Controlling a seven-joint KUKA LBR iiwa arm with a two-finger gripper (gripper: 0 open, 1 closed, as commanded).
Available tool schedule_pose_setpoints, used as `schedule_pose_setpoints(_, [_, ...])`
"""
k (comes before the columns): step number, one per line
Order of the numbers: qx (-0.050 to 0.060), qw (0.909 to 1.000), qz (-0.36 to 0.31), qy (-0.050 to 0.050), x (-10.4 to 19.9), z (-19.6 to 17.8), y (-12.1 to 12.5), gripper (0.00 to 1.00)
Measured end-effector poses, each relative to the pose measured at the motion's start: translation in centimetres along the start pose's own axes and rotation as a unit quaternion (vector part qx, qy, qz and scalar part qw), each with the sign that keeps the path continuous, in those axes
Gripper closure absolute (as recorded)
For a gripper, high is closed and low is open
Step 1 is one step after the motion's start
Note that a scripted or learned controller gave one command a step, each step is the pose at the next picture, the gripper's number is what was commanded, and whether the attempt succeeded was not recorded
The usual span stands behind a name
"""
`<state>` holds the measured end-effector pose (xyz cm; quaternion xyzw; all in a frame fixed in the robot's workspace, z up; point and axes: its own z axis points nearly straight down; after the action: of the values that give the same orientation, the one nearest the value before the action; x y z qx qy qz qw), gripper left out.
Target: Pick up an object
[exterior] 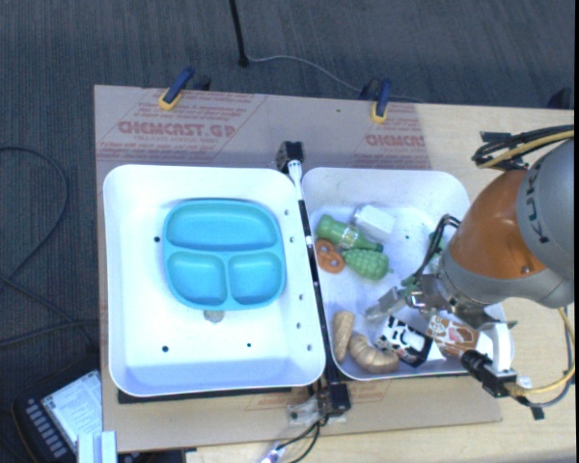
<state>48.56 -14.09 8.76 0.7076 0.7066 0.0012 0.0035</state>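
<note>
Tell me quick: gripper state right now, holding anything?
Gripper: low over the right bin, near the black-and-white object; whether it is open or closed cannot be told, and no object shows between its fingers.

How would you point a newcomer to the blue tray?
Start at the left bin, the one away from the arm. The blue tray lies flat in its middle, rounded, with one wide compartment above two smaller ones. It is the big blue thing; the small toys all lie in the right bin.
</note>
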Motion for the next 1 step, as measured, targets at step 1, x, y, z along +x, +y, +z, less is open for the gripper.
schedule_pose_setpoints(1, [-0.001, 1.0, 0.0, 0.0, -0.02, -1.04, 0.1, 1.0])
